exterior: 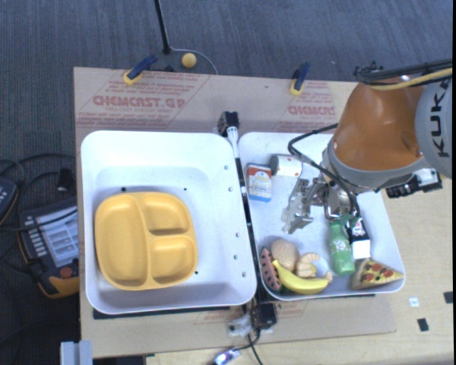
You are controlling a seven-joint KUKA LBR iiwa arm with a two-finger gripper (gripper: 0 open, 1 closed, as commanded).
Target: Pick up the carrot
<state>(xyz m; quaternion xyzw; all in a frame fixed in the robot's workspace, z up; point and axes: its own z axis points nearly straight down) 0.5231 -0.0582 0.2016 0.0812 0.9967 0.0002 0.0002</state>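
- End effector (304, 207) hangs over the right bin (380, 226), about centre; fingers look spread with nothing between them. Read it as released, low confidence given the clutter of metal there.
- Can't pick out a carrot for sure. It may be hidden under the arm, or too small to tell among the toys.
- Toy food is bunched at the bin's 6 o'clock edge: banana (298, 282), pizza slice (378, 273), green bottle (339, 251), watermelon slice (266, 268), a tan shell-like piece (284, 252). Small carton (259, 183) at 10 o'clock.
- Judgement: open stance suits an approach, not a carry.
- Left bin (121, 147) holds a yellow divided tray (144, 238), well apart from the arm.
- Both bins sit on a cardboard-covered counter (137, 101), clamped at 12 o'clock. Grey carpet (289, 21) beyond; a pendant (49, 242) lies at 9 o'clock.
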